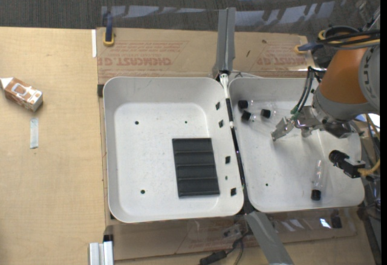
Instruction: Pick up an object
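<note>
My hand (283, 130) hangs over the right bin (266, 194), with small pieces (245, 109) behind it and a tube (317, 182) nearer its front; a ridged block (195, 167) lies in the left bin (121, 155)

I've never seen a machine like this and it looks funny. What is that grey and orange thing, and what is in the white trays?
That grey and orange thing is a robot arm. It reaches in from the right, and the camera looks down on it from above the bench. At its end is a pincer for grabbing things, hanging over the right tray. I can't see anything held in it.

The two white trays sit side by side. The left tray holds a flat black ridged block. The right tray holds small clear things with black caps near the top, and one more near the bottom right.

Off to the left, on the brown bench, lies a small orange and white box.
</note>
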`<move>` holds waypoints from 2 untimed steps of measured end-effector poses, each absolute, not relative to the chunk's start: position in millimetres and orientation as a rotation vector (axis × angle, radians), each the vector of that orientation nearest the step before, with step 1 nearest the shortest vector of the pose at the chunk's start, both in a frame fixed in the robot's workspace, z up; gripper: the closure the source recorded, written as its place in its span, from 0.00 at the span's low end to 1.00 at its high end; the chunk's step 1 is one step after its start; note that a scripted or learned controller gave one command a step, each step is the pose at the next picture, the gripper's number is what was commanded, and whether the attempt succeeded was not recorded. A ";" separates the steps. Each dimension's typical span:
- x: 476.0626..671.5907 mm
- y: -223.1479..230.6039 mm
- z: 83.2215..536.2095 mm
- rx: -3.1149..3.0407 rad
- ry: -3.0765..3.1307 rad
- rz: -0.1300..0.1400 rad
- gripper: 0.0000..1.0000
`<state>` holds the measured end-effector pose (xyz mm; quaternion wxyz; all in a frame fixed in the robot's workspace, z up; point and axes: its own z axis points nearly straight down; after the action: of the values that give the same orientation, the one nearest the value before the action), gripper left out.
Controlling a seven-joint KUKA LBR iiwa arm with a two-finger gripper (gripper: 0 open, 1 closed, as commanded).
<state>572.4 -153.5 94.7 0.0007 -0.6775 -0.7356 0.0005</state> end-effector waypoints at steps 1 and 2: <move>477.2 -212.2 91.1 -2.013 -2.407 -0.001 0.00; 483.2 -222.3 204.6 -1.507 -2.759 -0.001 0.00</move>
<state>483.2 -222.3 204.6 -0.0010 -0.4793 -0.8776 -0.0002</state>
